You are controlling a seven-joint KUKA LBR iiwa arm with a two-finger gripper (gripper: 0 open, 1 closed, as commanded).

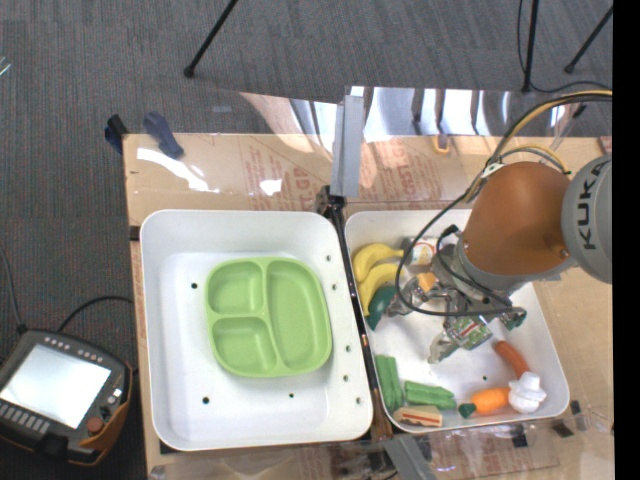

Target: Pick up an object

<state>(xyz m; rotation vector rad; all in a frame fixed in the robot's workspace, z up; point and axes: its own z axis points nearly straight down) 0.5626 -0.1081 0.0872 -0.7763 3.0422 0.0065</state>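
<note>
Your gripper [452, 340] hangs low in the right bin [548, 320], whether parted or together you cannot tell. Nothing looks grasped, so you're at the reach step; next, settle squarely over the nearby carrot [511, 357].

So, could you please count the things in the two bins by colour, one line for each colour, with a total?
Yellow: 2, the bananas
Green: 3, the divided plate and two green toy pieces
Orange: 2, the carrot and the orange-red piece
White: 1, the white toy
Total: 8 that I can tell apart; those under the gripper are unclear.
</note>
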